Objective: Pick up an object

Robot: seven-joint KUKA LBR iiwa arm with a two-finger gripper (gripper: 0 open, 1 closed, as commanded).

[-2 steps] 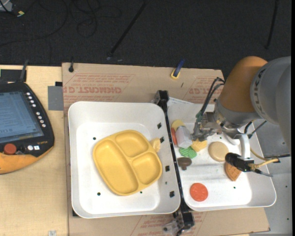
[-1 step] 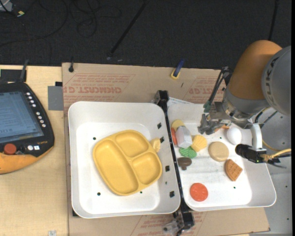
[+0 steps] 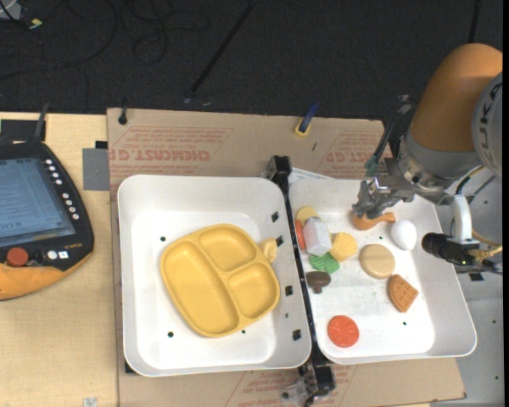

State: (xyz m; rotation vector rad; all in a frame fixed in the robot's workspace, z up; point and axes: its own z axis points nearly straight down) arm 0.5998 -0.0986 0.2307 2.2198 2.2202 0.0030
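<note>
A grey arm [image 3: 479, 155] with a rounded orange band [image 3: 454, 96] and dark metal wrist hardware.

Red printed lettering was observed on the cardboard sheet [image 3: 204, 147] beneath the bins, appearing reversed and upside down from this camera; it could not be read with certainty. The handheld control pendant [image 3: 30, 219] displayed lines of screen text, too small to read. No other markings were legible.

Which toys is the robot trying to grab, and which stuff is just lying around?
For the job: hand, orange piece under it, white egg, round biscuit, waffle, red disc.

Lying about: yellow divided plate, tablet controller.
</note>
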